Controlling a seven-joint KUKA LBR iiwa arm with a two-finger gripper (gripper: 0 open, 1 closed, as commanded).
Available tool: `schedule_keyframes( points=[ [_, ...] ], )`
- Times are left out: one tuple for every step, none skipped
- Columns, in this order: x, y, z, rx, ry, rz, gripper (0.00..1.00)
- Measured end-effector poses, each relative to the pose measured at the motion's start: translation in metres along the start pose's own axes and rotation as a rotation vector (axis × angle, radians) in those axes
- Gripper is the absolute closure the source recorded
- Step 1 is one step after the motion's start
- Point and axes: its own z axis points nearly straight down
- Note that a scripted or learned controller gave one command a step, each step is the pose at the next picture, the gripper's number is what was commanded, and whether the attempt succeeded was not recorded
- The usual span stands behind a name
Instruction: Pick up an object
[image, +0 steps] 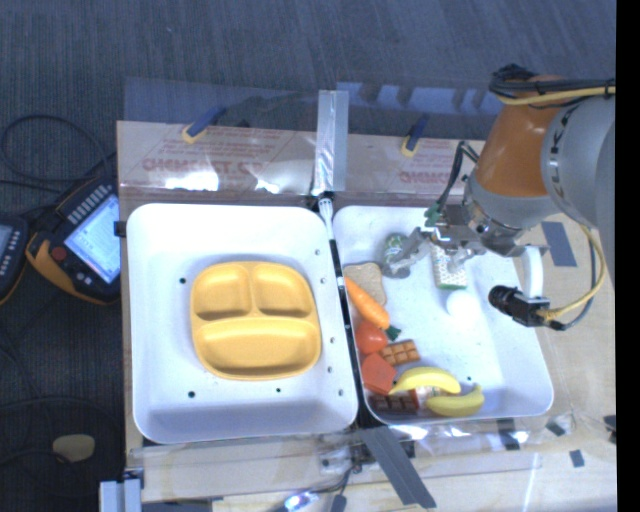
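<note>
Two white bins sit side by side on the desk, seen from above at a slant. Left bin (150, 400) holds a yellow divided tray (255, 318) at its middle. Right bin (520, 375) holds toy food crowded along its left wall and near-left corner: a carrot (366, 302), a bread slice (366, 274), a red piece (377, 372), a waffle (400, 353) and two bananas (440, 391). The arm (545, 140) reaches in from the desk's right edge, with the gripper (440, 245) over the bin's far side. Whether the jaws are open or closed cannot be told. A handheld controller (85, 245) lies off the desk's left edge.
</note>
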Motion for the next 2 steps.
schedule_keyframes(
  points=[
    [-0.026, 0.067, 0.096, -0.003, -0.004, -0.188, 0.0],
    [-0.026, 0.068, 0.086, -0.005, -0.005, -0.188, 1.0]
  ],
)
